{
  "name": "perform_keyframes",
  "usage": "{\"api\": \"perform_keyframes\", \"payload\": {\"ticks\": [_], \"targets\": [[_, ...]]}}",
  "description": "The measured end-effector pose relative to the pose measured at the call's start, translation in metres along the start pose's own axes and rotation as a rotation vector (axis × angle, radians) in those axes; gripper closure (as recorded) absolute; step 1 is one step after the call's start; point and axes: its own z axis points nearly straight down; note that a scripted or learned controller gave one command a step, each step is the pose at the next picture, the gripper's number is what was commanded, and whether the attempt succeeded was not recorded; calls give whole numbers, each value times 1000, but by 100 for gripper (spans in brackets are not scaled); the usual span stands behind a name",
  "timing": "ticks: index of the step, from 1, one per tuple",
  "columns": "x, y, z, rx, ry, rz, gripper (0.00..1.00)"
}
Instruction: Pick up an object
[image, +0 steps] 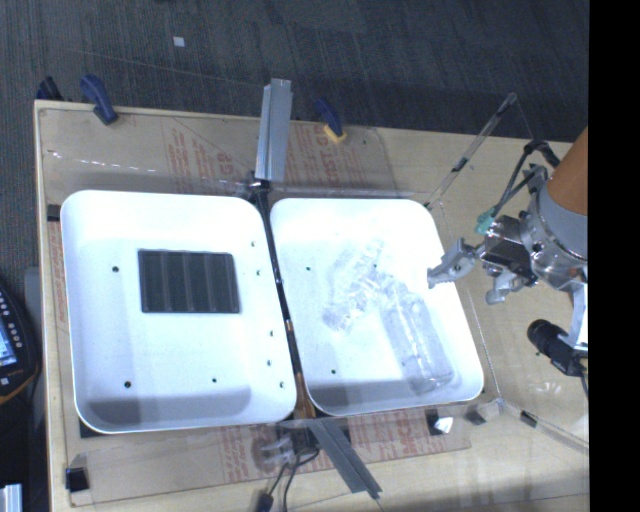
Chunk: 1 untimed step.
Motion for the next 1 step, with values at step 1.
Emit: {"api": "perform_keyframes", "payload": {"ticks": [1], "targets": [[6,-2,13,2,3,-150,0]]}}
